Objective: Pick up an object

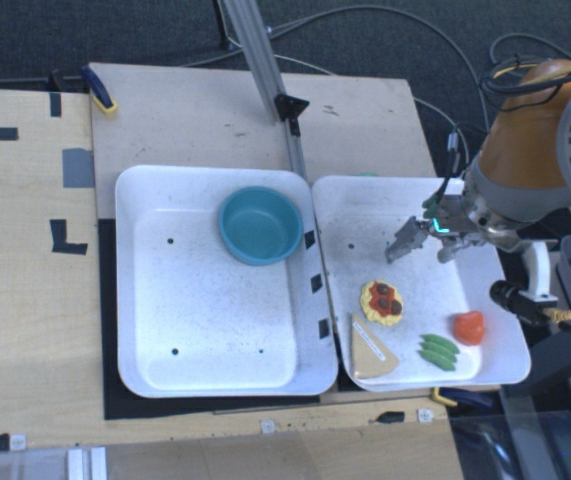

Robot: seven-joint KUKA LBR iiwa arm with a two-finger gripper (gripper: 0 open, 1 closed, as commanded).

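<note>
Nearest, a tan wedge-shaped sandwich toy (370,350), green pea pod (439,350) and small red toy (469,327) crowd the right white bin's (345,208) front rim, leaving little approach room. Behind them sits a round yellow pizza toy (382,302) with clearer space around it. Beyond it the tool (427,242) hovers, fingers spread, holding nothing. The round teal bowl (260,225) sits alone in the left white bin (155,268).

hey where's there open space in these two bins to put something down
The left bin is mostly bare below and left of the blue bowl. In the right bin, the far-left patch between the divider and the gripper is free. Its near end is crowded: pizza toy, sandwich wedge, green pod, red piece.
</note>
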